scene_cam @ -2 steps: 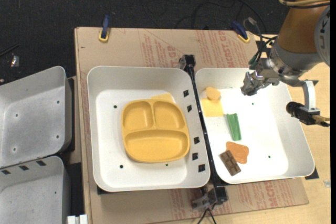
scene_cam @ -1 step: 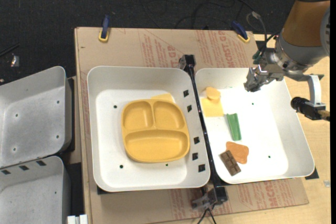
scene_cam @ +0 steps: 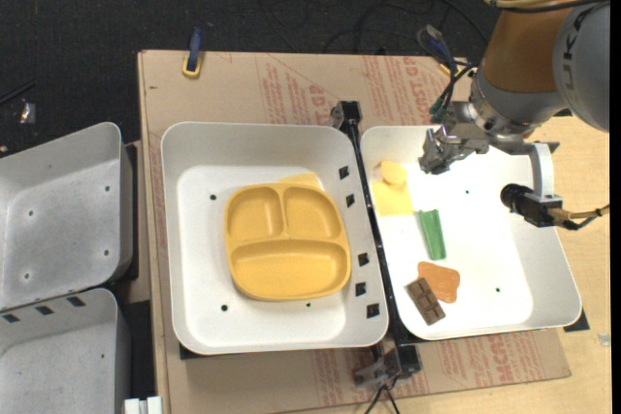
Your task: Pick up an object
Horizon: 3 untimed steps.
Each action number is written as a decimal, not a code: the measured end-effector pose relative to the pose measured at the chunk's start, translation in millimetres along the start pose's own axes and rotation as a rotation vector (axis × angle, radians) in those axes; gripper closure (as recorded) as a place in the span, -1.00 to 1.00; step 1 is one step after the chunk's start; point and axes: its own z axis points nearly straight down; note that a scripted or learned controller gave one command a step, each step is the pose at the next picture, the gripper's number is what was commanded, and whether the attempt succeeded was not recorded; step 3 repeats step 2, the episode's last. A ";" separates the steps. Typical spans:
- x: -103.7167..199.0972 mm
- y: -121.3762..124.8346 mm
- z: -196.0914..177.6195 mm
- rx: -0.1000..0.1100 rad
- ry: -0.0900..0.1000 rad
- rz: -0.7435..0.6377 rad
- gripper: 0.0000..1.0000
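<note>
**A:** Where does the tool (scene_cam: 439,155) sit?

**B:** It hangs over the far part of the right bin (scene_cam: 543,305), dark against the white floor. Its tips merge into one dark clump, so whether it is released or clenched cannot be told, and nothing shows between them.

**A:** And the things it could pick?

**B:** All lie on the near-left side of the tool. Closest is a small round yellow piece (scene_cam: 393,174), just left of the tool, resting at the far edge of a flat pale-yellow square (scene_cam: 393,199). Further toward the near side lies a green stick (scene_cam: 432,234); its long axis runs far to near, leaning slightly rightward at the near end. Beyond that, an orange lump (scene_cam: 441,279) lies against a brown block (scene_cam: 424,299), whose long axis runs diagonally, near end to the right.

**A:** What is hard to read?

**B:** The brown block's surface is too small to make out. In the left bin (scene_cam: 184,305), well left of the tool, a yellow divided tray (scene_cam: 287,241) covers most of another pale-yellow sheet (scene_cam: 303,179), showing just a corner at the tray's far edge. The arm (scene_cam: 539,34) is cut off at the right edge. The bench (scene_cam: 252,82) shows as brown board around the bins.
</note>
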 end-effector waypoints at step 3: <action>114.5 6.2 -0.1 -0.001 0.001 -0.002 1.00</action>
